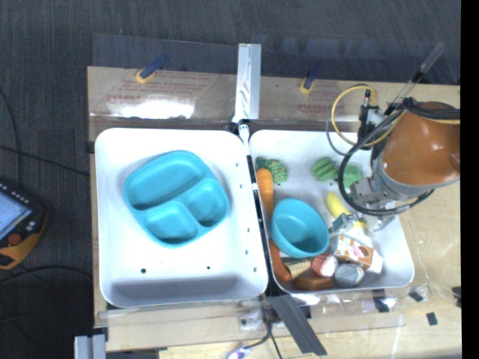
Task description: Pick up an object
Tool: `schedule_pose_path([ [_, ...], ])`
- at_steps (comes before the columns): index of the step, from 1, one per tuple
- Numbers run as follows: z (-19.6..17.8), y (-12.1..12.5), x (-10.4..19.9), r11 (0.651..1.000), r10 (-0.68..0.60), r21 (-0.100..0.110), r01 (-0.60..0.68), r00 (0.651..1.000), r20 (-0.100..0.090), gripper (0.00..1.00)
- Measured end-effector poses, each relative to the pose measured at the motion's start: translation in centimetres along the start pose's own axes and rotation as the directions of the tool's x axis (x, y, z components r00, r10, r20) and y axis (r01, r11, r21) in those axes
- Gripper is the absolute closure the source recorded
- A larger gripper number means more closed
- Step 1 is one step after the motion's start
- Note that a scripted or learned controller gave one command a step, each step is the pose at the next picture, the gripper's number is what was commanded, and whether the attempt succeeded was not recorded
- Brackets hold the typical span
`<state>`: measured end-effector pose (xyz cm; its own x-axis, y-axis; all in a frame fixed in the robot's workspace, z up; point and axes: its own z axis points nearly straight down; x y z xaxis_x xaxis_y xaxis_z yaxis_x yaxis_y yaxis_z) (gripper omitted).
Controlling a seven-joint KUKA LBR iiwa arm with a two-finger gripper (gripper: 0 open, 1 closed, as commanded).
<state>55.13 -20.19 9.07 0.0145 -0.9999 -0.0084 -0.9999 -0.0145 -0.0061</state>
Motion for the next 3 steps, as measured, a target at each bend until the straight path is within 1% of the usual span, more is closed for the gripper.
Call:
schedule_pose_path([
  [1,0.2,-3.4,-6.7,0.991,-0.132,0.005,0.132,0.991,-0.009,0.0],
  [2,-0.9,-3.6,-7.0,0.991,-0.13,0.009,0.13,0.992,-0.003,1.0],
  [3,-0.9,-3.6,-7.0,0.991,-0.13,0.009,0.13,0.991,-0.003,0.0],
])
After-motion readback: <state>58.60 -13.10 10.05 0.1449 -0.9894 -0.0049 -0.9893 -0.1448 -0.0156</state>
